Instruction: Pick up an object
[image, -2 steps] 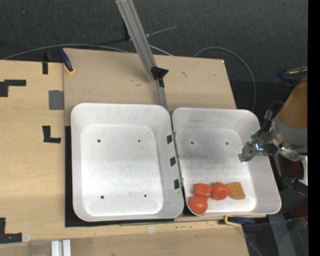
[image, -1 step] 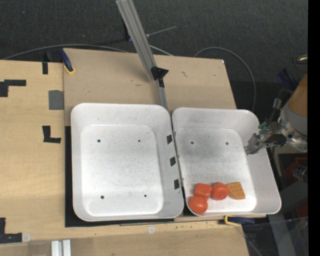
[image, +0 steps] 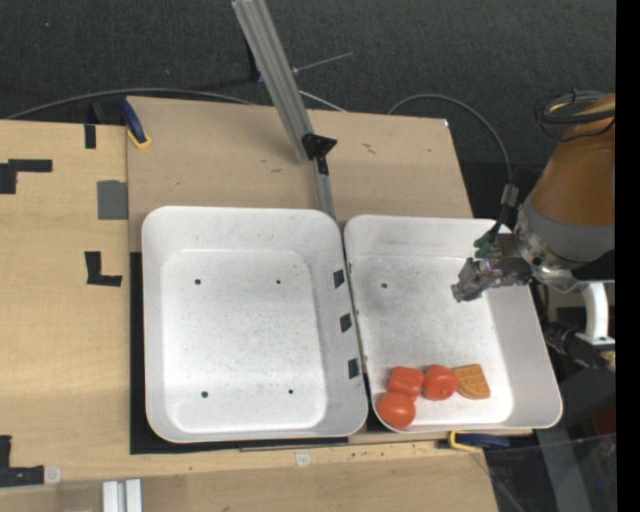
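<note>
Three red tomato-like pieces (image: 412, 391) lie bunched at the front of the right bin (image: 400, 250), with a tan cracker-like piece (image: 472, 381) just to their right. My gripper (image: 466, 288) hangs over the right side of that bin, well behind those objects. Nothing shows between its fingers.
The left bin (image: 165, 330) sits beside the right one, joined by black clips along the shared edge. A grey metal post (image: 285, 90) slants up from behind the bins. A blue-and-yellow clamp (image: 135, 122) sits on the bench's back left.
</note>
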